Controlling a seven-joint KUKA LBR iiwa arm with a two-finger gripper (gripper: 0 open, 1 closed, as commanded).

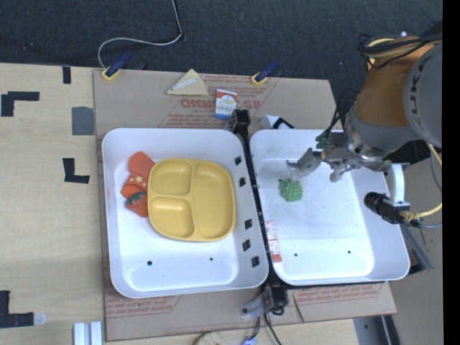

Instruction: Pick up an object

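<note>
Clamps, near edge: dark clips (pixel 262 304) sat at the front of the seam between the two bins, on a cardboard sheet (pixel 144 92) that lay under both.
Left bin: the white left bin (pixel 122 264) held a yellow plate (pixel 192 198) with three compartments, lying flat and a little left of the divider.
Orange toys: orange pieces (pixel 136 184) lay touching the plate's left rim, one with a green spot; what they were could not be told at this size.
Right bin: the white right bin (pixel 338 257) held one thing, a small green object (pixel 291 190), resting on the floor in the bin's far-left part, near the divider.
Gripper: the gripper (pixel 320 167) hung over the far part of the right bin, just beside and slightly beyond the green object, apart from it.
Fingers: two grey fingers (pixel 302 161) looked spread, with nothing between them.
Arm: the arm (pixel 388 85), grey and orange, came in from the right, above the bin's far-right corner.
Far edge: a small red and white carton (pixel 226 104) stood behind the bins, with a tan wedge (pixel 189 84) to its left and two blue-and-yellow clips (pixel 117 64) at the sheet's far corners.
</note>
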